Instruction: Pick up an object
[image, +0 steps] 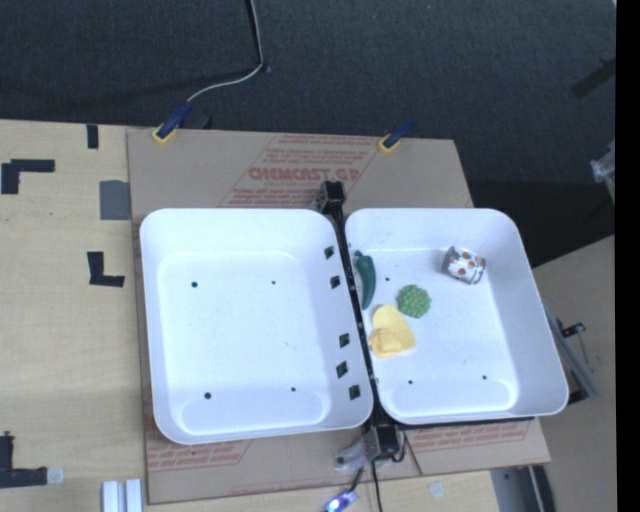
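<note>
Yellow object (391, 334) is lying nearest, against the right bin's (520, 300) left wall, with the green ball (413, 300), dark green piece (364, 277) and spotted cup (463, 264) sitting further back; nothing is being lifted yet, so picking is all remaining, and the tool's state I cannot tell

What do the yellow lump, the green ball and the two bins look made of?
Yellow lump: probably soft plastic or foam, matte, with a folded, uneven shape. Green ball: likely rubber or plastic, its surface bumpy and dull. Bins: moulded white plastic, smooth with a slight sheen and rounded corners. All three are guesses from the look alone.
</note>
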